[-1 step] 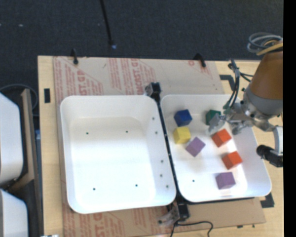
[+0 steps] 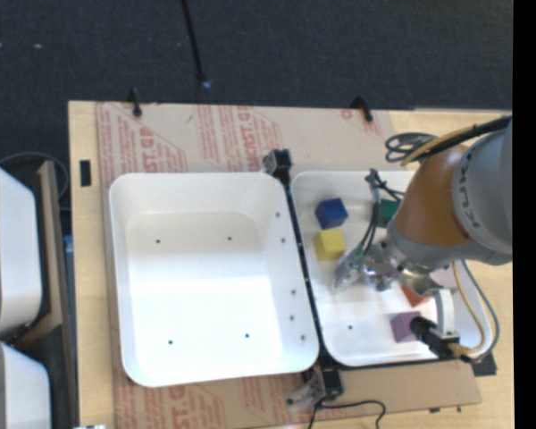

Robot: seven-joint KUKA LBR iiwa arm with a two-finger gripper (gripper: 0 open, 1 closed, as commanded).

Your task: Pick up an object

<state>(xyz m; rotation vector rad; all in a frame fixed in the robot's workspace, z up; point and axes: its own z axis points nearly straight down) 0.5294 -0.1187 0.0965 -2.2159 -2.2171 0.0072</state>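
Observation:
The right bin [image 2: 357, 354] holds several small objects. A blue cube [image 2: 331, 212] lies near its far left, with a yellow cube [image 2: 330, 244] just in front of it. A green piece [image 2: 389, 211] peeks out beside the arm's orange band [image 2: 433, 208]. A purple block [image 2: 402, 327] rests near the front right, and a red piece [image 2: 415, 297] shows partly under the wrist. My gripper [image 2: 359, 273] hangs low over the bin's middle, just right of and in front of the yellow cube. Nothing is visibly held in it.
The left bin [image 2: 125, 239] sits alongside, split from the right one by a black-clipped rim [image 2: 297, 239]. Cables [image 2: 469, 320] trail along the right bin's right side. Both bins rest on a cardboard sheet [image 2: 196, 137].

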